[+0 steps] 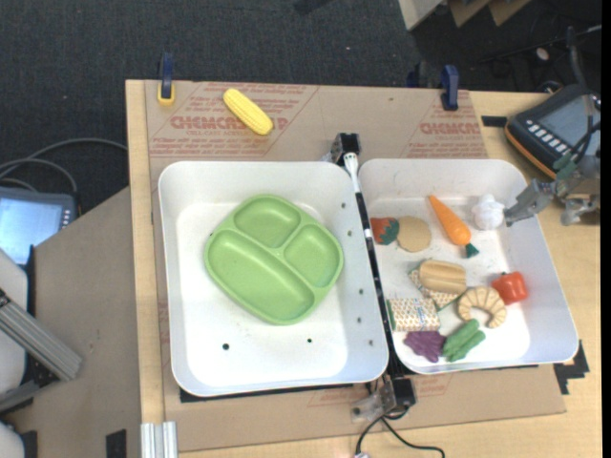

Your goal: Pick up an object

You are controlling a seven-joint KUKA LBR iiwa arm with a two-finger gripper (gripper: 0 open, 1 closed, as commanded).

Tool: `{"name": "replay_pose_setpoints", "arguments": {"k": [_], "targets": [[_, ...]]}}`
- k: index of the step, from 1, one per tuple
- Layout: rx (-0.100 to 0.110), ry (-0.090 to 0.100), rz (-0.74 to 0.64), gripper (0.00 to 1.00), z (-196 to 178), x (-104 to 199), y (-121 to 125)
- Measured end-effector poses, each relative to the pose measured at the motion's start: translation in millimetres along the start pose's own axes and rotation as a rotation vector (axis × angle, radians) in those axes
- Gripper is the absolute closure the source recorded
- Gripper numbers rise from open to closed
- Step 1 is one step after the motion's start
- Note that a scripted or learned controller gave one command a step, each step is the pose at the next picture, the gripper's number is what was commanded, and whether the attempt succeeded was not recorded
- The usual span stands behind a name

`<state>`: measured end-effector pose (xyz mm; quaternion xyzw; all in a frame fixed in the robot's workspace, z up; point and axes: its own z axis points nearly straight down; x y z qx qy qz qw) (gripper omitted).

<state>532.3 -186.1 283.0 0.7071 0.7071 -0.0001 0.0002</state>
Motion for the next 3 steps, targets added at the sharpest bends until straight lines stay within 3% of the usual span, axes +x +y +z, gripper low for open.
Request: {"name": "replay_pose_setpoints", "arguments": {"k": [1, 2, 3], "targets": [[0.010, 0.005, -0.006, 0.00, 166, 42, 69], [0.010, 0.009, -0.002, 0.00, 200, 20, 104], [-0.001, 0.001, -0.003, 1.00, 187, 18, 104]]}}
